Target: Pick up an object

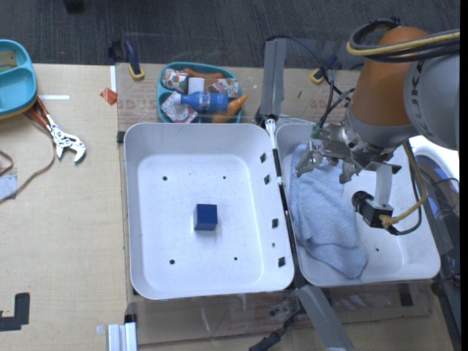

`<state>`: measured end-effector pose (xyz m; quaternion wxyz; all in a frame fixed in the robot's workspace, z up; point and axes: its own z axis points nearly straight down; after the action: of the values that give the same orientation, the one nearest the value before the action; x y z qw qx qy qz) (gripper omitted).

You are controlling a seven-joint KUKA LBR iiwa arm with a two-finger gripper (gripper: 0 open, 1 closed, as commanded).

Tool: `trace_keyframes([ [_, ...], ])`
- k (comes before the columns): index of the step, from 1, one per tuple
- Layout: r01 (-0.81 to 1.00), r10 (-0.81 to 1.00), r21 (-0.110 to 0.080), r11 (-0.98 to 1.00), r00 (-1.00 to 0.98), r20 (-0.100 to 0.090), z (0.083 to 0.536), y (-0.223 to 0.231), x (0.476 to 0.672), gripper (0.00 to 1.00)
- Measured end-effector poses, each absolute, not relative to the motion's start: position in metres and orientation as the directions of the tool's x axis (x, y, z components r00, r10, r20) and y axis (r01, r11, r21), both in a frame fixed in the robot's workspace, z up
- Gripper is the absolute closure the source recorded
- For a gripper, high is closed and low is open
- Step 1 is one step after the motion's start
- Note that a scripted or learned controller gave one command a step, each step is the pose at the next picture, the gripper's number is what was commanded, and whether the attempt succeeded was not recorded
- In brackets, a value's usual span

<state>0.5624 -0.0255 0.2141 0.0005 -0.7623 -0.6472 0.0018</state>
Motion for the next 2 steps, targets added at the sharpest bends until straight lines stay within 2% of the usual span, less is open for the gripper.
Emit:
trace_keyframes([
  [1, 0.806, 0.806, -0.001, -0.592, 0.592, -0.004, 0.308, -0.023, 0.576, 0.0],
  [2, 0.89, 0.89, -0.004, -0.456, 0.456, -0.005, 0.296, -0.06, 0.558, 0.0],
])
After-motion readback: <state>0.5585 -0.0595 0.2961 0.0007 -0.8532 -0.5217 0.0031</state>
